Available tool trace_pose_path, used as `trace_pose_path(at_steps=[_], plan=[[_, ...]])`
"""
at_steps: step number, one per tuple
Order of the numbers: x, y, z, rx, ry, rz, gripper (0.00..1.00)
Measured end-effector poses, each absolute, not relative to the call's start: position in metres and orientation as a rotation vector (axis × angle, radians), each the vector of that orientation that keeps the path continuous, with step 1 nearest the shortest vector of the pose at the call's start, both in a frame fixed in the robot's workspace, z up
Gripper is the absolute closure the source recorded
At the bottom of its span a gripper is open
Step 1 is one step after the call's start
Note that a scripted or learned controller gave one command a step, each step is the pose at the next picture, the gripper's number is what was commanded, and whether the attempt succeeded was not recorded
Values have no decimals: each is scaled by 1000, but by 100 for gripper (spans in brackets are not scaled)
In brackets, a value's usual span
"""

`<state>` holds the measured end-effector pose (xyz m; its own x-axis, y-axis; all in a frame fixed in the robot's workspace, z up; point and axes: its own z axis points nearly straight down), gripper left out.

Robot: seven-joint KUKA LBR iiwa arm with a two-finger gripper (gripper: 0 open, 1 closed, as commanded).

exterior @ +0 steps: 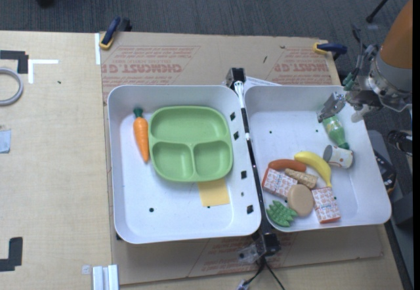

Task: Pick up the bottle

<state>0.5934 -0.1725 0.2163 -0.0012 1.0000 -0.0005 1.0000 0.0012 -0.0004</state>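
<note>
Bottle (335,132), green and lying tilted, rests near the far right corner of the right bin (367,213), just above a small white cup-like piece (340,157) on its side. My gripper (333,107) hangs at that same corner, right over the bottle's upper end; from this slant I cannot tell how it is set, or whether it touches the bottle at all. My arm comes in from the right, its orange band (400,39) showing at the edge.

Nearer in the same bin sits a cluster of toy food: a yellow banana (315,164), a red sausage (286,165) touching it, two red-and-white patterned blocks (280,182), a tan cracker (304,178), a round brown cookie (300,201) and a green leafy piece (282,214) at the front.

The left bin (125,216) holds a green divided plate (191,144), with a carrot (141,136) lying just beside its left rim and a yellow slice (214,193) tucked partly under its near edge. Both bins sit on cardboard (157,59) laid over the surface (52,184).
</note>
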Motion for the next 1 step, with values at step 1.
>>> trace_pose_path(at_steps=[1], plan=[[594, -173, 226, 2217, 2225, -2, 100]])
